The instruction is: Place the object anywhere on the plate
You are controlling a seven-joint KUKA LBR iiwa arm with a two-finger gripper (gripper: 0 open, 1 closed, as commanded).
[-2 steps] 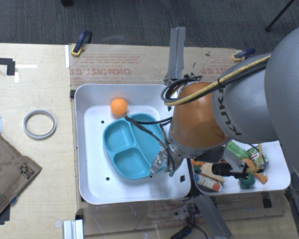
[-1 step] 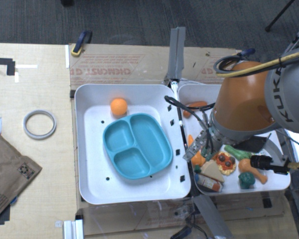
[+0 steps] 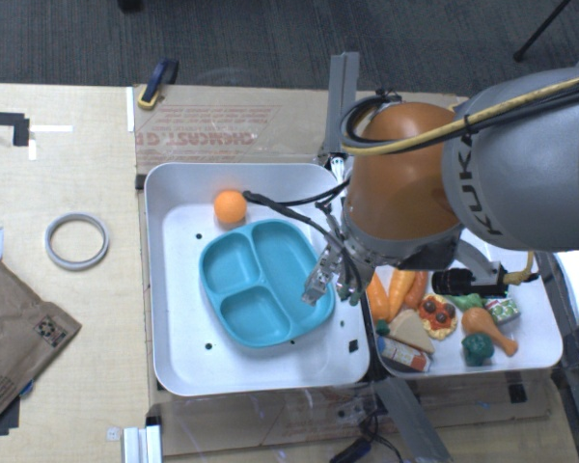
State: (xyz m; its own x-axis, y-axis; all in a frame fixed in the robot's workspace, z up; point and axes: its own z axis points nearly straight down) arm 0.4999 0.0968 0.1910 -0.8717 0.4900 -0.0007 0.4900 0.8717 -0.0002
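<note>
Bench (image 3: 58,172) with two bins (image 3: 174,287), tape ring (image 3: 77,240)

Fixed above the bench (image 3: 58,152), looking down at a slant. Takes in both white bins: left bin (image 3: 164,287) whole, right bin (image 3: 540,340) partly behind the arm (image 3: 463,172), which looms near the lens from the right. Floor along the top.

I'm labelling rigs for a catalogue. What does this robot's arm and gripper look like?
The arm is bulky and grey, with dark KUKA lettering on its side and a glossy orange band above the wrist. A yellowish cable runs along it, and black cables loop near the wrist. The gripper is small, metallic grey and dark, with two thin fingers.
</note>
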